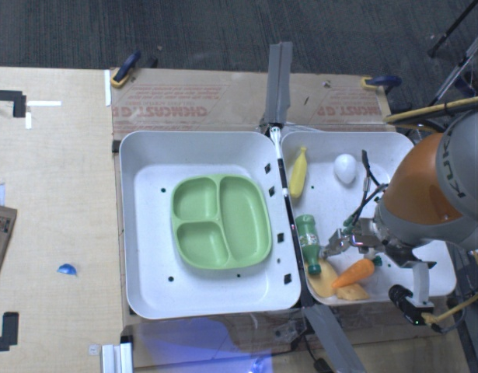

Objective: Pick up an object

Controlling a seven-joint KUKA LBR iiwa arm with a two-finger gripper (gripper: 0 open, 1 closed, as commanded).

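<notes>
The right bin (pixel 394 148) holds a yellow banana (pixel 298 172) along its left wall, a white egg-shaped object (pixel 345 168) at the back and a green bottle (pixel 307 243) lying at the front left. An orange carrot (pixel 354 273) lies at the front on a flat yellow piece (pixel 329 287). My gripper (pixel 335 247) hangs low over the bin's front, just right of the green bottle and just above the carrot. I see nothing held in it. The orange-banded wrist (pixel 421 193) covers the bin's right part.
The left bin (pixel 141 208) holds a green divided plate (pixel 221 221) in its middle. A grey divider post (pixel 278 84) stands behind the seam between the bins. Cardboard (pixel 192 99) lies behind the left bin, and dark cables (pixel 368 179) hang near the wrist.
</notes>
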